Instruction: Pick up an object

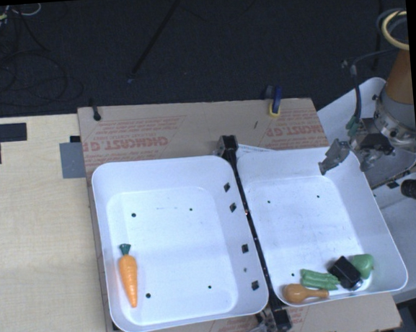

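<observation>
Grey two-finger gripper (335, 159) over the right white bin's (366, 197) upper right rim; finger state cannot be told. Orange plastic carrot (128, 275) lies in the left white bin (103, 207), far left of and below the fingers.

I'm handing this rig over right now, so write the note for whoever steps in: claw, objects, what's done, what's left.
Claw: at the right bin's upper right rim, holding nothing; whether its fingers are open can't be told.
Left bin: toy carrot lies near the lower left corner.
Right bin: green pod, black block, green piece and tan gourd are bunched in the lower right corner.
Done: nothing picked.
Left: choose an object, descend, grasp, lift. The carrot lies alone, likely the easier grab.
</observation>
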`<action>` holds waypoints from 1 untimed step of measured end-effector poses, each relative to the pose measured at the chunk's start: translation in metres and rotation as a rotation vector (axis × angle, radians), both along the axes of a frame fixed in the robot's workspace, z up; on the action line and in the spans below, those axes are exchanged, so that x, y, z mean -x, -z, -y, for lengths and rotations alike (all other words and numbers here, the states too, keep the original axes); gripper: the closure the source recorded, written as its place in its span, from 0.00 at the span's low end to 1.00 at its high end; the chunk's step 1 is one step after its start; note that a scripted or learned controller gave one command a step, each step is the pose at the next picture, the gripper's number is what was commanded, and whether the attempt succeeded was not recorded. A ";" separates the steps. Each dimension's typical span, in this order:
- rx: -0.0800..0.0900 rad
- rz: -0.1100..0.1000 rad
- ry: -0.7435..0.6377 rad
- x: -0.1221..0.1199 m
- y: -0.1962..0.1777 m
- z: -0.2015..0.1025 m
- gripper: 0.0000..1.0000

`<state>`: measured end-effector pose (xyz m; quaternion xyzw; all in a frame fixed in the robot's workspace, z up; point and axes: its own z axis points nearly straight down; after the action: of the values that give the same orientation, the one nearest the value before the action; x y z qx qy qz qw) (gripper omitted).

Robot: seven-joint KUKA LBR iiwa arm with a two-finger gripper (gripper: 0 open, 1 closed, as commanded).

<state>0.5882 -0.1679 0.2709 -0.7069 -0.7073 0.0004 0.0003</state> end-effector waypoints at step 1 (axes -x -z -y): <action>-0.002 -0.007 -0.004 -0.056 0.164 0.013 0.00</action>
<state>0.6438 -0.1805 0.1069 -0.7054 -0.7088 0.0022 0.0032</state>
